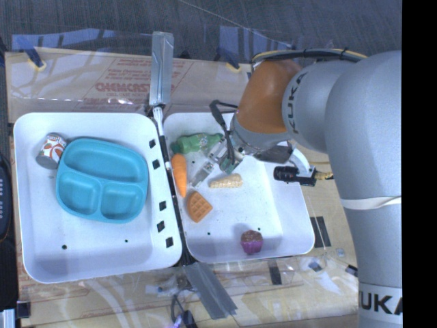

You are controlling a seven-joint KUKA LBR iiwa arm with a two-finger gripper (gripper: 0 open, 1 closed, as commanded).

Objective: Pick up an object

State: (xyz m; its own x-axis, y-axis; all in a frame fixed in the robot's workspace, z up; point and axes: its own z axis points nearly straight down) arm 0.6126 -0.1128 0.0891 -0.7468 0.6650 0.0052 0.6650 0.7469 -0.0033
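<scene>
Over the right-hand white bin (293,231), the grey arm's claw (217,159) hangs low among toy foods, its tips between a green vegetable (194,143), an orange carrot (179,173) and a pale corn cob (226,181). Whether it is spread or clenched cannot be told, and nothing is seen held in it. A waffle piece (199,206) lies just below the carrot; a purple berry-like toy (251,241) sits well apart near the front wall.

The likely trouble is crowding: the claw could come down between pieces and close on air, or nudge the corn or carrot aside. The rounded toys (probably smooth plastic) may squirt out.

The left bin (41,251) holds a blue divided plate (102,180) with a small ball-like toy (50,150) touching its upper left rim. Both bins rest on a table (95,80) covered with clear sheeting, with dark floor beyond
</scene>
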